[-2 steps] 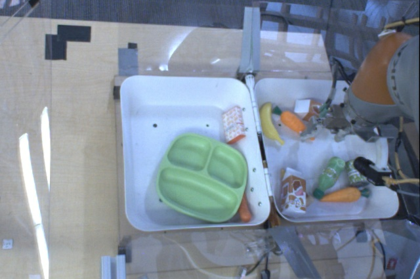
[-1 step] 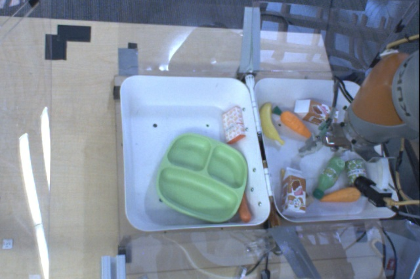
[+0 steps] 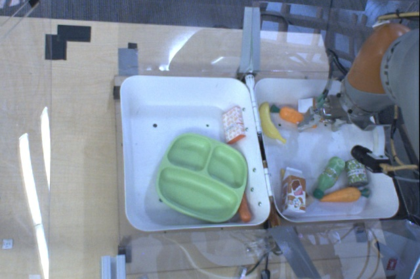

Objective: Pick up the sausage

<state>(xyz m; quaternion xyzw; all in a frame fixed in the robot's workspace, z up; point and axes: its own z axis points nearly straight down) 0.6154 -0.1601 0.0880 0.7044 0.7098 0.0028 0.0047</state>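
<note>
Sausage (image 3: 244,210), the reddish-brown piece to be picked up, is seen wedged against the lower right rim of the green divided plate (image 3: 203,178), tucked between that rim and the wall of the left bin (image 3: 134,140), with part of its length apparently hidden by the plate's edge. A small printed packet (image 3: 233,125) is seen just above the plate's upper right corner. The gripper (image 3: 314,119) is placed well to the right of the plate, across the divider and over the right bin (image 3: 387,205), close to a banana (image 3: 270,123) and a short orange carrot-like piece (image 3: 291,115); whether it is open or closed cannot be told from this angle, and nothing is seen to be held. Further right of the plate a second packet (image 3: 294,192), a green bottle (image 3: 328,176) and a longer carrot (image 3: 341,195) are scattered. The task is judged barely begun, since the whole divider must be crossed. Trouble is to be expected in two ways: one of the orange pieces could be seized in error, being similar in colour and far nearer; and at the plate, so little room is left by rim and wall that the plate could be struck or lifted, or the sausage merely pushed under it.
</note>
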